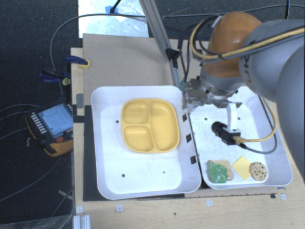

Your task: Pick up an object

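Observation:
My gripper (pixel 191 98) hangs over the far left corner of the right bin (pixel 274 142), close to the wall between the two bins. No object shows at the gripper. Three toy food pieces lie in a row at the near end of the right bin: a green leafy piece on toast (pixel 219 171), a yellow cheese slice (pixel 241 168) and a round cookie (pixel 258 171). They are well in front of the gripper and apart from it. A yellow divided plate (pixel 150 125) rests in the left bin (pixel 107 151).
The grey arm with its orange band (pixel 233 37) covers the far part of the right bin. A slanted metal pole (pixel 157 23) rises behind the bins. A handheld controller (pixel 52 128) and cables lie left of the bench.

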`<act>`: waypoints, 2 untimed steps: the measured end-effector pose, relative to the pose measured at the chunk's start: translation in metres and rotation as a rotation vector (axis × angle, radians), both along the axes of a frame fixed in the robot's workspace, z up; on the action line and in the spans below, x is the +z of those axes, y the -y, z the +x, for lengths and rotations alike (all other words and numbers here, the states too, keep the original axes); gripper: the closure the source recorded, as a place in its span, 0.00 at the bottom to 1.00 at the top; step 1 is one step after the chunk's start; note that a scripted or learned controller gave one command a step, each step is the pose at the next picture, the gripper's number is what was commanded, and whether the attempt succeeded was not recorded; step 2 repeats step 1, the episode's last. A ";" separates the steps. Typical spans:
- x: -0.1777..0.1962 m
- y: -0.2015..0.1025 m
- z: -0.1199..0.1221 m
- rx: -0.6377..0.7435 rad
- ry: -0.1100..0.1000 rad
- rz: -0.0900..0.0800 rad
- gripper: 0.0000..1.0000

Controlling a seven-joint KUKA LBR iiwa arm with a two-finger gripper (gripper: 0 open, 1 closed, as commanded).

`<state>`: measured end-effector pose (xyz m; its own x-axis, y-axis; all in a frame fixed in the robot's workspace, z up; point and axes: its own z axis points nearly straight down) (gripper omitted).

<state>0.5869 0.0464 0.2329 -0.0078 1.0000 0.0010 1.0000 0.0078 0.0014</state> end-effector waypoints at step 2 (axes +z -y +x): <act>0.005 -0.046 0.001 0.002 0.001 0.001 1.00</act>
